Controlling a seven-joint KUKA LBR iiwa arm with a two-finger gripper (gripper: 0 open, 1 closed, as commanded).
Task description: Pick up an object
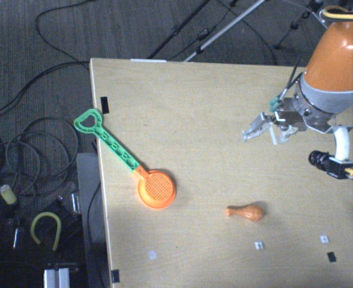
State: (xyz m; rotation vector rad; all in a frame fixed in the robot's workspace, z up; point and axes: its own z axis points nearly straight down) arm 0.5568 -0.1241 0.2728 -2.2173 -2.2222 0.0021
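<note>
A toy strainer lies at the left of the tan bench top, with its orange mesh head (156,189) toward the front and its green handle (111,141) slanting out past the left edge. A small orange drumstick-shaped piece (246,212) rests near the front middle. My gripper (261,134) hangs over the right part of the surface, well behind the drumstick piece and far right of the strainer. Its fingers are spread open with nothing between them.
The tan bench top (194,101) is bare between the objects. Small dark and pale markers (259,245) dot the front right. A black fitting (326,162) sticks out of the arm at the right edge. Cables and stands cover the floor to the left and behind.
</note>
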